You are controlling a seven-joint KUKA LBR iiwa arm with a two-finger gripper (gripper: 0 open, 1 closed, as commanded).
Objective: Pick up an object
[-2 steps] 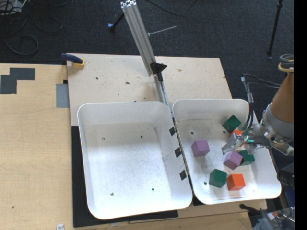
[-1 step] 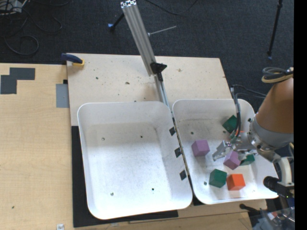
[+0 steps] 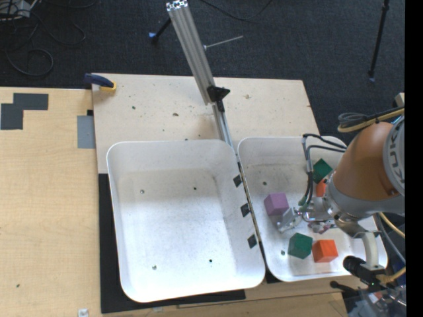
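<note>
The right bin holds several small blocks. A purple block lies near its middle, with a dark green block and an orange block side by side by the front wall. Another green block sits further back, and an orange piece peeks out from behind the wrist. My gripper is low inside this bin, just in front of and right of the purple block and behind the dark green one. Its tip looks close to or touching the purple block. Nothing is visibly held.
The left bin stands beside the right one, sharing a divider with black clips. A slanted aluminium bar rises behind the bins. My arm's orange band overhangs the right bin's right side.
</note>
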